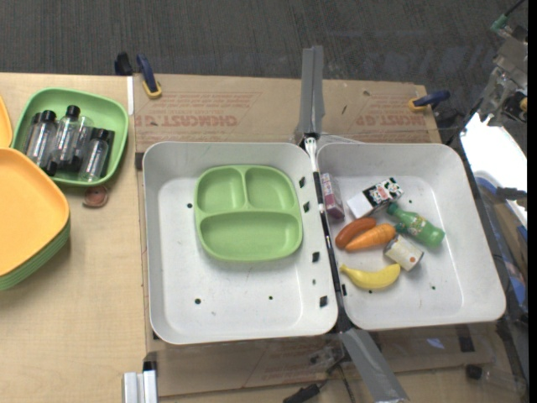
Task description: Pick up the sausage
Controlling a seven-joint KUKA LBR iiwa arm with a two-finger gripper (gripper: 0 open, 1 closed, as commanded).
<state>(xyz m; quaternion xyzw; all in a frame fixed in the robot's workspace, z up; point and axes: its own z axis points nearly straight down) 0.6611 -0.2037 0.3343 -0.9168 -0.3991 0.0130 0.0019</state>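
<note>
one sausage (354, 227) | touching carrot (372, 238), bottle (416, 227) and banana (372, 276) near | end effector: cannot tell

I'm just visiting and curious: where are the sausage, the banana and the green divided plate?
sausage (355, 227): camera view, middle of its reddish body.
banana (372, 276): camera view, middle of its yellow curve.
green divided plate (248, 235): camera view, floor of its big compartment.
</note>
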